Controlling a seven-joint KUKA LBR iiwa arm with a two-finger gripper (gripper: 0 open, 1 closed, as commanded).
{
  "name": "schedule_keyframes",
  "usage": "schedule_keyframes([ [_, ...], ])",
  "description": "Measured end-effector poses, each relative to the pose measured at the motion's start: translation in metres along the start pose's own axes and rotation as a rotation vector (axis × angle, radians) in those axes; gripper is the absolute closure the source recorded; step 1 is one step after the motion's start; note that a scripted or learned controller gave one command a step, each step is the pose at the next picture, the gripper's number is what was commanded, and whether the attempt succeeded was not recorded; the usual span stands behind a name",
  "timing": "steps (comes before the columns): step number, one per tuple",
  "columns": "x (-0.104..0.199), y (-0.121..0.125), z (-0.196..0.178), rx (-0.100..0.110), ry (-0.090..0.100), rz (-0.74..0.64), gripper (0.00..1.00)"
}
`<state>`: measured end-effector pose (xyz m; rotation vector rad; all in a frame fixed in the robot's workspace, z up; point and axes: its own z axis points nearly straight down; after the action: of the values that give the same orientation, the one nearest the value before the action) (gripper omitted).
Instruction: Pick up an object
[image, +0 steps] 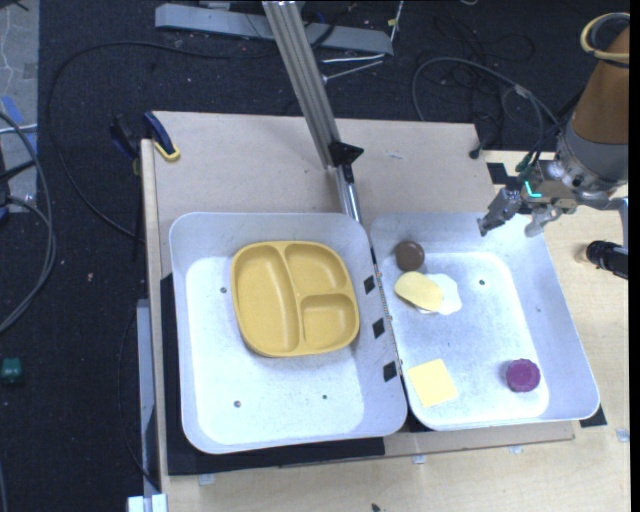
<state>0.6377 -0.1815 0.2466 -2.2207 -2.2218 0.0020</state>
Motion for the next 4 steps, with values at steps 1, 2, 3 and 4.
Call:
schedule_keyframes([
  [1, 0.0, 0.0, -0.001, -0.002, 0.0, 0.0, 0.0],
  [2, -0.003, 0.002, 0.063, 0.004, 0.001, 0.001, 0.0],
  [3, -0.009, -0.007, 0.115, 0.003, 0.001, 0.002, 0.0],
  [4, -0.008, -0.006, 0.155, -0.003, 0.0, 0.002, 0.0],
])
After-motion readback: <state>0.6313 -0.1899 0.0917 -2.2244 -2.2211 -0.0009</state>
